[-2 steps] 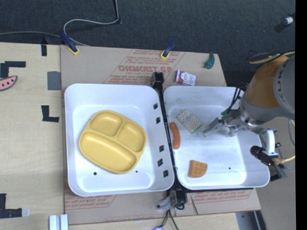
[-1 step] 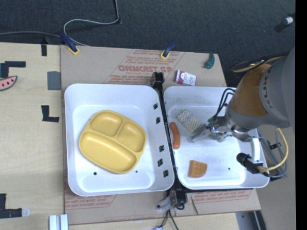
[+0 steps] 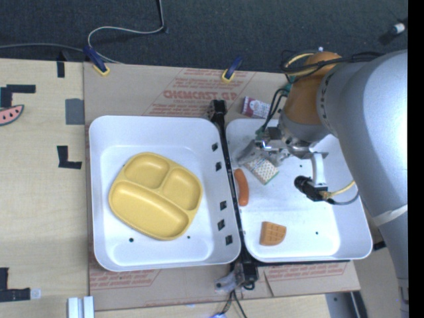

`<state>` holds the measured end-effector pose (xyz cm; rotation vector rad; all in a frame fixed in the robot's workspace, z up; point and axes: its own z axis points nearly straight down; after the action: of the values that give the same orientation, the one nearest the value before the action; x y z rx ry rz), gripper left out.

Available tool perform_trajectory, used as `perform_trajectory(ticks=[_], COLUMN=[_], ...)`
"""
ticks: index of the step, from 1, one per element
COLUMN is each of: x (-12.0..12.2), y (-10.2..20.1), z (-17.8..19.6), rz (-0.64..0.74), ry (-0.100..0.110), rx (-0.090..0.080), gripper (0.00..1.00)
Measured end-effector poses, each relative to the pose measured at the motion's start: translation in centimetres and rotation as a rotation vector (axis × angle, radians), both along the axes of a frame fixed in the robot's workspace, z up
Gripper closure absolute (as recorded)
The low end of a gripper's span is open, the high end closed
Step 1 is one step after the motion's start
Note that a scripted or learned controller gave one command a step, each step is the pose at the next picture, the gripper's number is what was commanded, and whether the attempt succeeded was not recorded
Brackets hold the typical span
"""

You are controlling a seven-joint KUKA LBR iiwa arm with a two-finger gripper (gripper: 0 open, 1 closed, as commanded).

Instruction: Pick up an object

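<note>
My tool hangs low in the upper left of the right bin, just over a small patterned packet; whether it grips I cannot tell. A sausage lies below by the divider, a waffle piece lower still. A yellow divided plate sits in the left bin.

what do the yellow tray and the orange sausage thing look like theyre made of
Yellow tray: likely moulded plastic, smooth and matte, with rounded compartment walls. Sausage: probably toy plastic or rubber, uniform orange with a slight sheen; too small to be sure.
</note>
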<state>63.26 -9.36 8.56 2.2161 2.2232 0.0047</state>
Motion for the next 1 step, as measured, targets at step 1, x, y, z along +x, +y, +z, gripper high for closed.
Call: perform_trajectory(ticks=[1], x=[-0.05], y=[-0.09], z=[0.95], rz=[0.000], ry=[0.002], rx=[-0.002], gripper=[1.00])
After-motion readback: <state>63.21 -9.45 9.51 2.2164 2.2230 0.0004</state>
